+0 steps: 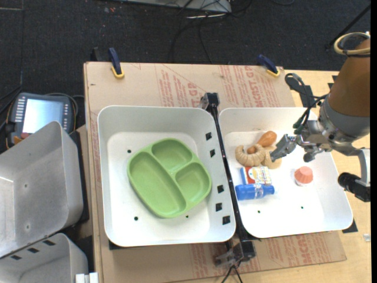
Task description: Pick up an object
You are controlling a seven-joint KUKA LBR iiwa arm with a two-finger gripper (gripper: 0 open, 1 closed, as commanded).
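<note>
Two shallow white bins sit side by side on a brown board. The left bin [112, 158] holds a green divided plate [169, 177], lying flat near its middle. The right bin [330, 214] holds the small things: an orange oval piece [267, 138] at the back, a tan ring-shaped piece [250, 154] just in front of it and touching it, a red-and-white packet [257, 174] below that, a blue tube [254, 191] lying crosswise against the packet's lower edge, and a pink cup-like piece [304, 175] apart from the rest, toward the right.

The arm [353, 81] reaches in from the right over the right bin. The gripper [297, 148] hangs above the bin floor between the tan ring and the pink piece, just right of the ring. Its two dark fingers [283, 148] look spread apart, with nothing between them.
</note>
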